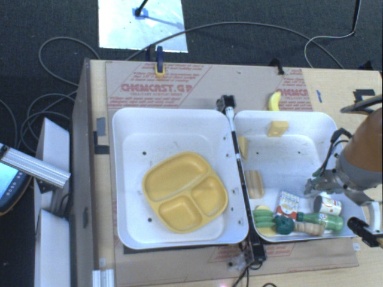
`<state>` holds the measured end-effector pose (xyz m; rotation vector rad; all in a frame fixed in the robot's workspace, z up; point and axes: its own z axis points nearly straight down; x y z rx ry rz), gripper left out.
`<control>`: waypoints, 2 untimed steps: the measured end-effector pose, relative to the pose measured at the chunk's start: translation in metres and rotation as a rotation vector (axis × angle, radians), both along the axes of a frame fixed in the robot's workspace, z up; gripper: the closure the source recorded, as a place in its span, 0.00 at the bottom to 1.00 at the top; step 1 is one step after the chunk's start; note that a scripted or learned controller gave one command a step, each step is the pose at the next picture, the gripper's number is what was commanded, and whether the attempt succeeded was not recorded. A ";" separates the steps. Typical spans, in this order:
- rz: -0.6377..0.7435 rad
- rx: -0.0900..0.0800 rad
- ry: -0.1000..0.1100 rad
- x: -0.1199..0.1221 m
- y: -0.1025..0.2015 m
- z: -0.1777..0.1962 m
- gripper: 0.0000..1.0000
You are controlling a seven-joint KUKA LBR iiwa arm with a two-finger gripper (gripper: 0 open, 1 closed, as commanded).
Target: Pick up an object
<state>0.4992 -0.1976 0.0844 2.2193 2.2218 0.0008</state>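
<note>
Grey arm (pixel 364 160) over right white bin (pixel 299 130); yellow three-compartment plastic tray (pixel 184 191) in left white bin (pixel 137 154).

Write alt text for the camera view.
A grey robot arm reaches from the right over the right white bin, which holds small toy items clustered at its near edge. The left white bin holds a yellow compartment tray.
</note>
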 end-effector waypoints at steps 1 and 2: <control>0.002 0.000 -0.002 -0.012 0.025 0.007 1.00; 0.001 -0.002 -0.005 -0.011 0.069 0.001 1.00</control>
